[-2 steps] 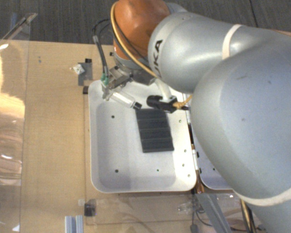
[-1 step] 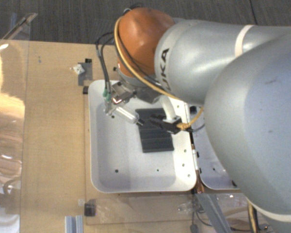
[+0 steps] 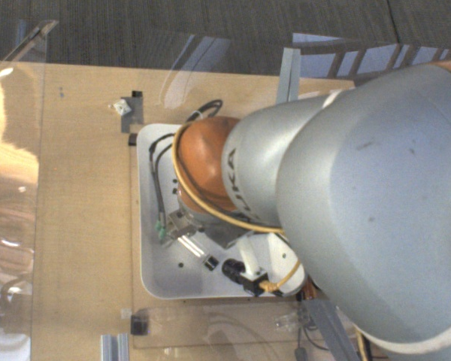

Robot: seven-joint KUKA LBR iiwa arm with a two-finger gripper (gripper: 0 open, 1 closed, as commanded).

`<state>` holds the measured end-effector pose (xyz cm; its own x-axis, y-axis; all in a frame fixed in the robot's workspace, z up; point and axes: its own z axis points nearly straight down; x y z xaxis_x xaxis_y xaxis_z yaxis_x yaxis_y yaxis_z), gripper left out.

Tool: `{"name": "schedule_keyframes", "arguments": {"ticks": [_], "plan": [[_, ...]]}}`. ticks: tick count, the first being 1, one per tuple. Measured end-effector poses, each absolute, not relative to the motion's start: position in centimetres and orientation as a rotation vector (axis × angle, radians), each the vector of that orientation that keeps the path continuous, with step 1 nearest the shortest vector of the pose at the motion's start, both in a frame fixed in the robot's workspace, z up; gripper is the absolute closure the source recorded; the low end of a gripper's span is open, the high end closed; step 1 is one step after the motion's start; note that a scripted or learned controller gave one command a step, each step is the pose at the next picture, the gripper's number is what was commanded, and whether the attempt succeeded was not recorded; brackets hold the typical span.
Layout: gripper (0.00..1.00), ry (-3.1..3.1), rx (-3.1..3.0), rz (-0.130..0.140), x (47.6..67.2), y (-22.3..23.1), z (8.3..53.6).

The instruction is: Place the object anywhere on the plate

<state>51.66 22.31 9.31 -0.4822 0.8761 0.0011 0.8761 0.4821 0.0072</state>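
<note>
Overhead, the arm (image 3: 323, 194) masks the white bin (image 3: 149, 201) at nine o'clock; hand state, object and its handling cannot be judged.

The arm (image 3: 346, 201) hides both object and plate.

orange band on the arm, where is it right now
The orange band sits over the upper part of the white bin, left of the arm's big grey body.

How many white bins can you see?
1. The white bin lies under the arm, its left and bottom edges showing. The big arm covers the right side of the bench, so another bin may be hidden there.
</note>
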Motion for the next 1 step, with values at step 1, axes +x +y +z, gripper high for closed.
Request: {"name": "schedule_keyframes", "arguments": {"ticks": [1], "plan": [[1.0, 3.009, 0.885, 0.009, 58.44, 19.99, 10.22]]}}
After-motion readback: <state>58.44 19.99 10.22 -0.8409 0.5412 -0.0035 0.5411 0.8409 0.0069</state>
